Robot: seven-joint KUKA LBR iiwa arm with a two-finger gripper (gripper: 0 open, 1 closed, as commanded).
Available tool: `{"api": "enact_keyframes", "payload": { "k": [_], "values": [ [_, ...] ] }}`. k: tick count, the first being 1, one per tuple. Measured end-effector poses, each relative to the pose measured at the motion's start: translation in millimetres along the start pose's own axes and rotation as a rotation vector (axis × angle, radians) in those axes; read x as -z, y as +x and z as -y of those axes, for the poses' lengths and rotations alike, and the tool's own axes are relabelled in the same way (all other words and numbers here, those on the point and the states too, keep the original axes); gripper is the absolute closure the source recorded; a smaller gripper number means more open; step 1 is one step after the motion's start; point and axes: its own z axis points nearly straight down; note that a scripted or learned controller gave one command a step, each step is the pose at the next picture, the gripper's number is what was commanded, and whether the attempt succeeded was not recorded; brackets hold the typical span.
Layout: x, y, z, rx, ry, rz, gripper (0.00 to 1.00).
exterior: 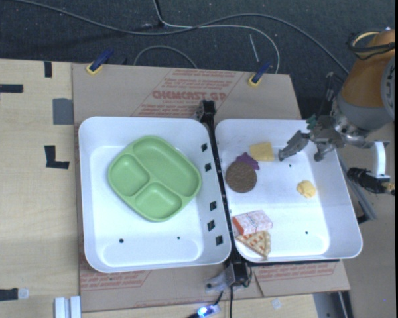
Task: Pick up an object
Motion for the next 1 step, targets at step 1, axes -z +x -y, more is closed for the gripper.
{"api": "enact_keyframes", "payload": {
  "k": [1],
  "values": [
    [9.0, 0.5, -3.2, 0.004, -0.014, 0.003, 0.00]
  ]
}}
